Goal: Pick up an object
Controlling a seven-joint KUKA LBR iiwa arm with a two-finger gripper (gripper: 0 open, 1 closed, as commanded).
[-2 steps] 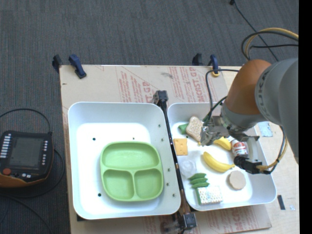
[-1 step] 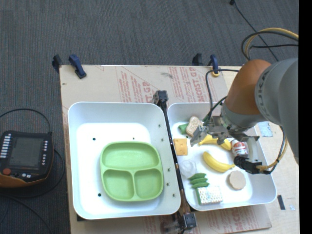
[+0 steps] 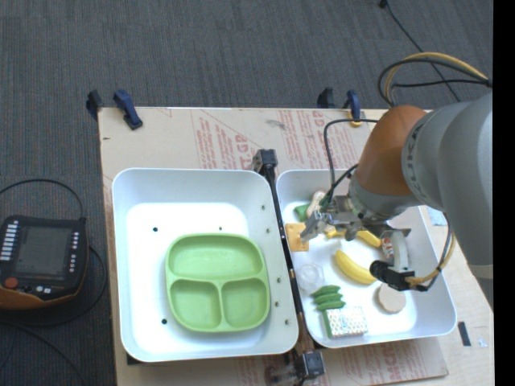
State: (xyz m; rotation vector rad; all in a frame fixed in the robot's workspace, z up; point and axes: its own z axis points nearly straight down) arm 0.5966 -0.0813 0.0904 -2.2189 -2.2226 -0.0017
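Lying in the right bin (image 3: 441,316), near edge first, are a speckled sponge (image 3: 347,322), green pods (image 3: 327,297), a tan disc (image 3: 392,299) and a banana (image 3: 354,266); at twelve o'clock from the banana, the gripper (image 3: 331,222) is hovering, finger state impossible to tell.

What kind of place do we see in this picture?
Probably a robotics lab set up for grasping tests. A board clamped at its corners bears two white bins, the right one with toy food such as a banana. A teach pendant lies on the grey carpet.
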